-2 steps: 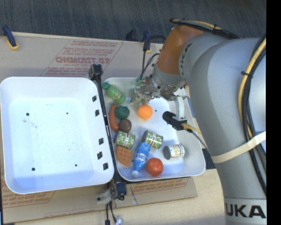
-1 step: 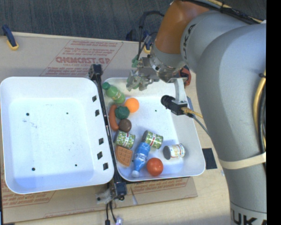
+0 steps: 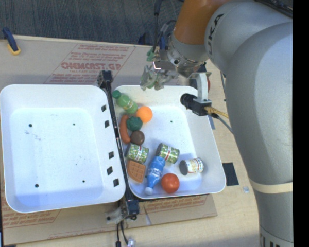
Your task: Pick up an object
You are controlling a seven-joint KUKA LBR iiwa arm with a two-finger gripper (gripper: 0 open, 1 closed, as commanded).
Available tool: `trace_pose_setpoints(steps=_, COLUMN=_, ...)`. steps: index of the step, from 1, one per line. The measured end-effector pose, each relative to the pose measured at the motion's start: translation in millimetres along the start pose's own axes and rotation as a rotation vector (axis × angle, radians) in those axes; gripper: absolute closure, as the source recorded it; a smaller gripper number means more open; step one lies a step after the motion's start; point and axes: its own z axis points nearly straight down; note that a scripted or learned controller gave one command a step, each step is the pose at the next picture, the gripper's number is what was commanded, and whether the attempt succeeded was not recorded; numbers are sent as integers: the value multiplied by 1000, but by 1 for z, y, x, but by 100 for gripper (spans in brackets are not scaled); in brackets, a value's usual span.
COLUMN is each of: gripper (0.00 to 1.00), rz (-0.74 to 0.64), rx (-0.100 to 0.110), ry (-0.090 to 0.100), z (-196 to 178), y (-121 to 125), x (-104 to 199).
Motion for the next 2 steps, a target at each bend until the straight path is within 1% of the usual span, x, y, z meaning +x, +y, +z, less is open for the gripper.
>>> trace_pose_setpoints(steps=1, gripper=100, rz=0, rx=0, ry=0, z=-20, y=0, x=5)
trace_pose_setpoints(steps=2, gripper=100, rz=0, rx=6, ry=1, z=39, y=-3, x=75)
